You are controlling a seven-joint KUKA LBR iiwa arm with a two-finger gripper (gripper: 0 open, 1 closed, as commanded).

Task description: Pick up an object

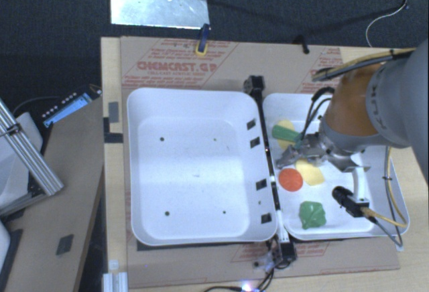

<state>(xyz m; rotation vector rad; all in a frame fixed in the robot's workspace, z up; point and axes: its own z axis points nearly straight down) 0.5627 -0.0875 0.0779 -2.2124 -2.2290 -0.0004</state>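
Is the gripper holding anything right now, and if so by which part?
Cannot be told. The gripper is low in the right bin, close to the orange disc and yellow piece, but no grasp is visible.

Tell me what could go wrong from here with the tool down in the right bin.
The tool sits among crowded items: a yellow piece touches the red-orange disc, so a grasp may nudge one or catch both. It is also close to the divider wall, risking a scrape. The green object lies apart, an easier target.

4 objects (291,179) lie in the right bin (273,107); the left bin (144,150) adjoins it.
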